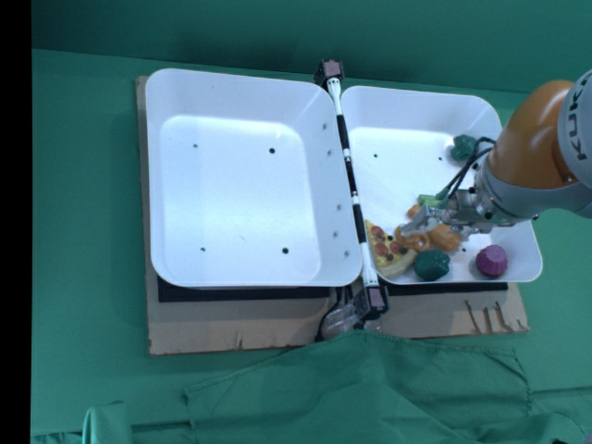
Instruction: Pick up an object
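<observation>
In the right bin [407, 109] the gripper [418, 221] reaches in from the right and hangs low over a cluster of toy food near the front wall. Under its fingers lie an orange piece [437, 240] and a small green piece [429, 199]. A pizza slice [387, 249] lies just left of them, and a dark green round toy [431, 265] sits in front. A purple toy [491, 260] rests in the front right corner. Another dark green toy [463, 145] lies farther back by the arm. I see nothing lifted between the fingers.
The left bin [242, 178] stands beside the right one, split by a black and white divider [348, 169]. Both rest on a cardboard sheet [185, 331]. A fold of green cloth [370, 387] lies along the front. The grey and orange arm [536, 155] covers the right bin's right wall.
</observation>
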{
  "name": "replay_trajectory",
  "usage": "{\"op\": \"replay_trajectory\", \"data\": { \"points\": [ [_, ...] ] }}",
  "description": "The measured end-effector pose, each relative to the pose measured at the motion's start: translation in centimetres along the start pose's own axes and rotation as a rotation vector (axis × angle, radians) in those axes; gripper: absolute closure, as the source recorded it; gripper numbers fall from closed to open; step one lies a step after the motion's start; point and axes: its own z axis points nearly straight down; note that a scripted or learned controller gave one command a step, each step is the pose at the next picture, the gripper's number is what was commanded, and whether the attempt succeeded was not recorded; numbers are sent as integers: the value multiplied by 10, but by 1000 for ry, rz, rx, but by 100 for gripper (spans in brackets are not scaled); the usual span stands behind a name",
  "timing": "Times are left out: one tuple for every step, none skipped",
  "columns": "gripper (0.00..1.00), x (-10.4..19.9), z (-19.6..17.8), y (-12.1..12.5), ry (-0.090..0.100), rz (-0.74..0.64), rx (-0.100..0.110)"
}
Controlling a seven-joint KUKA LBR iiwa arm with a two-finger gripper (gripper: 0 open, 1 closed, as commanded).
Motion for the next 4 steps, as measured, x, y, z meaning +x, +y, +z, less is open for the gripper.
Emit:
{"op": "replay_trajectory", "data": {
  "points": [
    [0, -3, -108, -9, -4, -4, 4],
    [0, -18, -10, 22, 0, -2, 23],
    [0, -33, 1, 51, -2, -4, 7],
    [100, -34, -15, 54, -7, 1, -8]
  ]
}}
